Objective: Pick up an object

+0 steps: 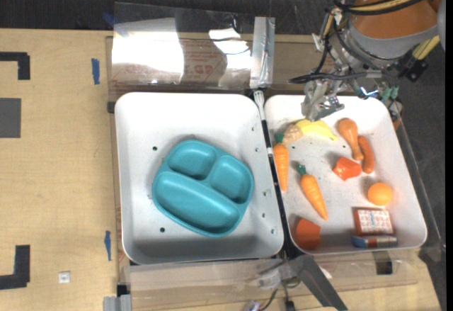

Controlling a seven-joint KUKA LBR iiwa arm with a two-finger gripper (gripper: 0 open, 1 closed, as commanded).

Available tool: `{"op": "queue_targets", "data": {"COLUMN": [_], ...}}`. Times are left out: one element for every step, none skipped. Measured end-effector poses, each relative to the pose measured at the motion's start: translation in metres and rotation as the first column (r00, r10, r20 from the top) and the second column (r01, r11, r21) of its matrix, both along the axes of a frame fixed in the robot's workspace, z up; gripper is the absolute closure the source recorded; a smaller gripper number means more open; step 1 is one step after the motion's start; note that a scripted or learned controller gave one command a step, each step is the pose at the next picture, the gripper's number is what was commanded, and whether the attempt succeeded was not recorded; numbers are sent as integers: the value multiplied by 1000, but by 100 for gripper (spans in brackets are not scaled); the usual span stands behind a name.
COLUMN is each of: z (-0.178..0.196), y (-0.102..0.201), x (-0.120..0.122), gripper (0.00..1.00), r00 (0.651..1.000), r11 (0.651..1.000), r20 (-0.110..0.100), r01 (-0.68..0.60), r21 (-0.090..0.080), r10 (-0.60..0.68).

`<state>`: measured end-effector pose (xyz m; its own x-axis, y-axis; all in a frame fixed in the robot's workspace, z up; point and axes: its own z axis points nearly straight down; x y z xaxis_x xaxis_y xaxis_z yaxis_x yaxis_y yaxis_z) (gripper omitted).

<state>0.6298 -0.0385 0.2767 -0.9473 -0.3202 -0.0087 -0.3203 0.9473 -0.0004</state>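
The gripper (320, 105) hangs over the far edge of the right bin (409, 161), its metal fingers pointing down just above the yellow banana (316, 130); whether they are spread or closed, and whether they touch the fruit, cannot be told from here. Nothing shows between them. Around the banana lie two carrots (282, 165) (312, 190), an orange squash-like piece (347, 134), a sausage (366, 153), a red chunk (346, 168), an orange (380, 193) and a small box (372, 219). The left bin (134, 125) holds a teal divided plate (202, 186)
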Motion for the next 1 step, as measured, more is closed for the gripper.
{"op": "queue_targets", "data": {"z": [64], "y": [-52], "x": [11], "gripper": [100], "r00": [998], "r11": [998], "r20": [7], "r01": [61], "r21": [-3], "r10": [-61]}}
